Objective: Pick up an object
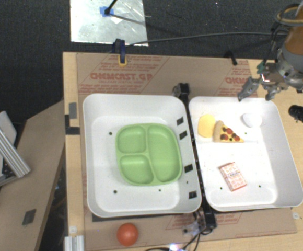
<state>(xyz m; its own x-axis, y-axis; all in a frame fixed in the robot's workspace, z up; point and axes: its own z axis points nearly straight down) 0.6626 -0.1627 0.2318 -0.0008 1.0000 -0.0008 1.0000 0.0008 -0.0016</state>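
Note:
The right bin (277,190) holds a yellow round piece (207,124), a pizza slice toy (228,134), a white rounded object (252,120) and a small red-and-white box (232,175). My gripper (259,90) hangs above the right bin's far edge, up and to the right of the white object. Its two dark fingers (245,91) stand spread apart with nothing between them. It touches none of the objects.
The left bin (96,140) holds a green divided tray (148,153). A red-orange ball (127,234) lies on the bench in front of the left bin. A black clip divider (185,120) runs between the bins. Cables cross the bench behind.

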